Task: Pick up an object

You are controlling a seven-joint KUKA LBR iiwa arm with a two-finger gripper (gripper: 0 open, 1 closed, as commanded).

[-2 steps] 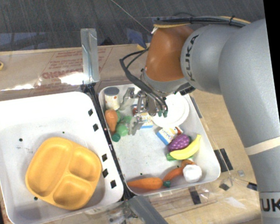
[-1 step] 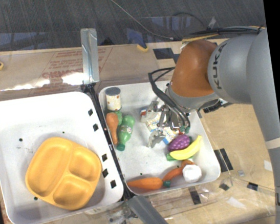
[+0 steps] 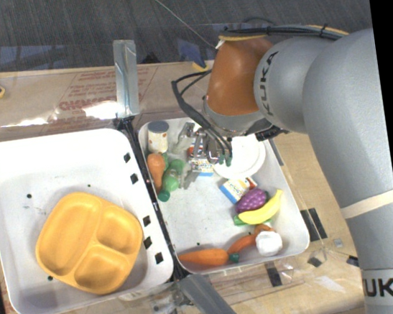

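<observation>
Yellow divided tray [image 3: 89,241] in left white bin [image 3: 8,161].

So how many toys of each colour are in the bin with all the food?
Orange, carrots: 3
Green bottle: 1
Purple grapes: 1
Yellow banana: 1
White plate: 1
White can: 1
White cup: 1
Total: 9

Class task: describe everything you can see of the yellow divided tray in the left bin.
The yellow tray is a rounded, glossy, plastic-looking dish with three shallow compartments split by raised ridges. It lies flat and turned at an angle on the floor of the left bin, towards its near half. Nothing rests in it, and its near-right edge sits close to the bin's wall. It lies well apart from the end effector.
</observation>
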